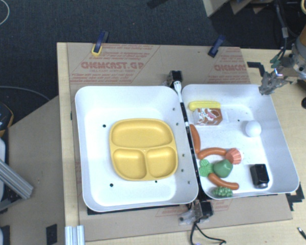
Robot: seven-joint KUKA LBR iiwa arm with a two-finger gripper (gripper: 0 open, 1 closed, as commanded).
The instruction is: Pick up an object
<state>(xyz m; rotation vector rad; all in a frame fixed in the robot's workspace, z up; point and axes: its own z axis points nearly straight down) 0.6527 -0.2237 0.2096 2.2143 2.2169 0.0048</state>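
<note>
The camera view looks down at a slant on a table (143,60) covered with brown board, carrying two shallow white bins side by side. The jaws (269,84) hang at the upper right, just past the far right corner of the right bin (275,131), with the wrist reaching in from the right edge. They are small and partly blurred here, so it cannot be told whether they stand apart or together; nothing is seen between them.

All the loose objects lie below and to the left of the jaws, inside the right bin. Nearest is a white ball (253,128), below the jaws and slightly left. Farther left, along the bin's far side, a yellow corn cob (204,105) lies just above a brown and white packet (208,117). Lower down, an orange sausage (195,138) runs along the bin's left wall, and a second orange sausage (214,152) lies crosswise beside a reddish piece (235,156). Below these sit a green vegetable (222,168), a carrot (224,182) and a small green sprig (223,192). A black block (259,175) rests near the bin's near right corner, almost straight below the jaws.

Well to the left of the jaws, the left bin (92,137) holds a yellow divided tray (143,148) with three compartments.
</note>
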